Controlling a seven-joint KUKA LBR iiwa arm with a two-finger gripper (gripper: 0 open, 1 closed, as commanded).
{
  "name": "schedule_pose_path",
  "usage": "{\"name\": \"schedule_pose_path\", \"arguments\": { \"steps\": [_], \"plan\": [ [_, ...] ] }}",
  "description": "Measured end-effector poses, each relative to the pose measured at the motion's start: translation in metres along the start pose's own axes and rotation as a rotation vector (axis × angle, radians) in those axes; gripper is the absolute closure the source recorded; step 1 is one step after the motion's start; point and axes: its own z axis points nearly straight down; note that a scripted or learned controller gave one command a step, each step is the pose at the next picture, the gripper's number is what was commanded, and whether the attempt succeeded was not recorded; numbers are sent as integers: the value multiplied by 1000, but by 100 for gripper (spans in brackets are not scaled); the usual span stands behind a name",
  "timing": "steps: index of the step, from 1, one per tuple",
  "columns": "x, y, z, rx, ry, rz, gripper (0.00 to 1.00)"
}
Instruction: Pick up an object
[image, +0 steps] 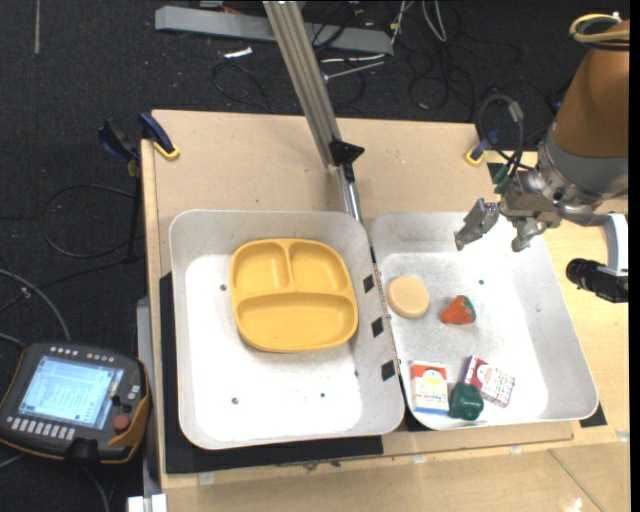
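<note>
From the camera above the bench, the arm reached in from the right, its orange band high at the frame's edge, and the gripper hung over the far part of the right bin. Its two fingers stood spread apart with bare white bin floor showing between them; nothing lay in their grasp. The objects sat nearer the camera than the gripper and apart from it. A round tan disc lay near the right bin's left wall, and a small red piece rested just beside it toward the bin's middle. Along the near edge lay a white carton with red and blue print, a dark green object touching its right side, and a second small red-and-white box against the green object's far side. The left bin held a yellow divided plate, lying flat toward the far half. A teach pendant with a lit screen rested on the dark floor at lower left.
</note>
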Motion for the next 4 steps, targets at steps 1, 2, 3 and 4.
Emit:
{"name": "schedule_pose_path", "arguments": {
  "steps": [1, 2, 3, 4],
  "plan": [
    [0, 0, 0, 0, 0, 1, 0],
    [-1, -8, 61, 6, 1, 3, 0],
    [-3, -3, 106, 4, 0, 4, 0],
    [5, 0, 154, 4, 1, 1, 0]
  ]
}}
